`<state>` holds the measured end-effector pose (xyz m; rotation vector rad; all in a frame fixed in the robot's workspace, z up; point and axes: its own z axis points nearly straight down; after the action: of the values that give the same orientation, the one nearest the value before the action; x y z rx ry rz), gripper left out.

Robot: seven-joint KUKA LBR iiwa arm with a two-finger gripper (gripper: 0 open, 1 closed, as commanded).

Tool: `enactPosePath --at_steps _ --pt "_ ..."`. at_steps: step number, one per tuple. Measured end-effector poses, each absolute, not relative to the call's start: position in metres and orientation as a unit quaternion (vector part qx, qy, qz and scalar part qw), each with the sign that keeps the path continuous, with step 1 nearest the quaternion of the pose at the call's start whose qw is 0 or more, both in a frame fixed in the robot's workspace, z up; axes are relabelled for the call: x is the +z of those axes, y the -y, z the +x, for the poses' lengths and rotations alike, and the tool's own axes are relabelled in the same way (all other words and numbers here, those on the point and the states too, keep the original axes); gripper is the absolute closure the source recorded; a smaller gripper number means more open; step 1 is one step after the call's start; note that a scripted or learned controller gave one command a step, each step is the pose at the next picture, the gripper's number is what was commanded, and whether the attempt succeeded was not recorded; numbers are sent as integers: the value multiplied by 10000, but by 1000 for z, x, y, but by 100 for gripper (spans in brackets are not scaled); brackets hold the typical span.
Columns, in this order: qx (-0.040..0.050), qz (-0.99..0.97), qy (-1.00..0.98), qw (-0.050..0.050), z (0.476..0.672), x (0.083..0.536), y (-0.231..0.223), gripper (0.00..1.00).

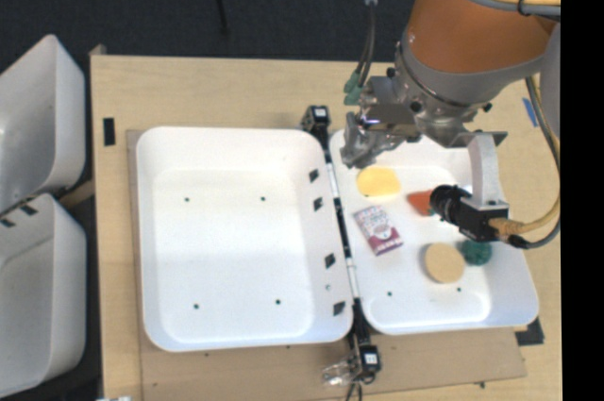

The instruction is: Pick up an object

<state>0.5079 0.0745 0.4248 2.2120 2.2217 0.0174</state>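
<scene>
**Two bins, five small things in the right one**

Two white bins sit side by side on one bench [113,201]. The left bin [226,314] shows only its white floor. The right bin [510,305] holds five things, one of each: a purple-and-white packet [377,228] with print too small to read, a yellow piece [378,181], a round tan disc [443,263], a red piece [420,200] and a green piece [476,253], the last two partly hidden by a black fitting on the arm. The gripper [363,149] hangs over the right bin's back left corner, just above the yellow piece; I cannot tell how it is set.
</scene>
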Motion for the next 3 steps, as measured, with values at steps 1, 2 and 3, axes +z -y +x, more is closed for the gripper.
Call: enactPosePath --at_steps 1,2,3 --pt "18 7057 -7085 14 490 437 -90 100" --pt "74 7043 -7099 38 503 559 -148 100" --pt "6 7043 -7099 1 512 551 -206 100"
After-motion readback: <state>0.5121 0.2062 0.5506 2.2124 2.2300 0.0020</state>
